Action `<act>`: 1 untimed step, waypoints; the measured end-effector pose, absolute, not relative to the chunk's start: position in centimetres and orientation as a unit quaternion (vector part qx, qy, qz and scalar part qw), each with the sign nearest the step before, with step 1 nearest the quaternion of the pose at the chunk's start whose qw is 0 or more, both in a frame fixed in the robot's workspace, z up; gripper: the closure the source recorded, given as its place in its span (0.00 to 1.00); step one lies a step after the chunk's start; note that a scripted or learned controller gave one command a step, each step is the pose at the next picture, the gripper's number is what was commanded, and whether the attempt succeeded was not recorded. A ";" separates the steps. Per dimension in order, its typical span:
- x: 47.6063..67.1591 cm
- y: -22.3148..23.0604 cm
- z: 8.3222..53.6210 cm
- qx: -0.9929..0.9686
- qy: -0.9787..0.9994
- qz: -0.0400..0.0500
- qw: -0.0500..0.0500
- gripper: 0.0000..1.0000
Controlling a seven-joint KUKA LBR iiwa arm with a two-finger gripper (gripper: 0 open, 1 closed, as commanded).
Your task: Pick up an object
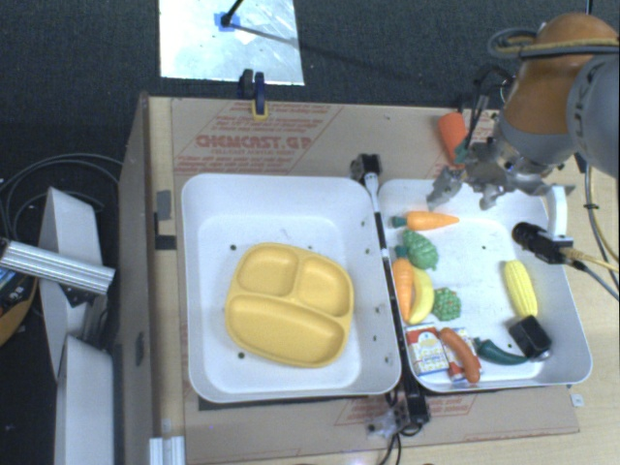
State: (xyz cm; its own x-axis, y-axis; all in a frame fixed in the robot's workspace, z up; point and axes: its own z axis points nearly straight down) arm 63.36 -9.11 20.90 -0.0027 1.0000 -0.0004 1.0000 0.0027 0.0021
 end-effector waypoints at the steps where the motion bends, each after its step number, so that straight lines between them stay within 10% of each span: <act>1: 59.9 -10.0 11.6 0.707 0.707 -0.001 -0.001 0.00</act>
